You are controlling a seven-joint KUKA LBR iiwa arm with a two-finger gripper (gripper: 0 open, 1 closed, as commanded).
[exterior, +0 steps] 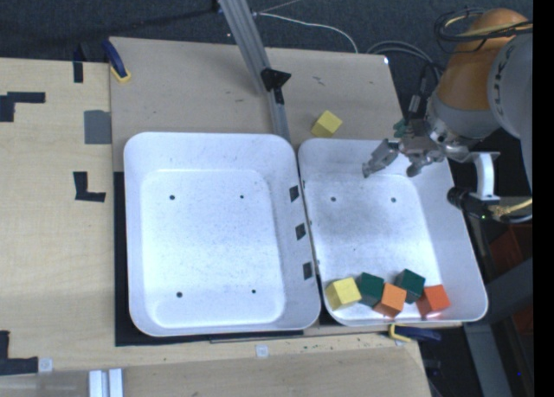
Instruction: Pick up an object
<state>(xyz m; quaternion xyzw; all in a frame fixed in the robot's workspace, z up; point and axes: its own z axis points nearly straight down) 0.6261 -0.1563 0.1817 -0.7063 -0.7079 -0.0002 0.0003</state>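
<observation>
My gripper (393,166) hangs over the far edge of the right bin (372,214), its two fingers spread apart with nothing between them. Along that bin's near edge lies a cluster of small blocks: a yellow one (344,291), a dark green one (370,285), an orange one (392,299), another green one (411,282) and a red-orange one (434,298). They lie far from the gripper, toward the front. A lone yellow block (327,123) rests on the bench beyond the bins, left of the gripper.
The left bin (212,231) sits beside the right one. A grey metal bar (251,36) slants down from the top to the gap between the bins. Black clips mark the shared bin edge. Cables run behind the arm at the right.
</observation>
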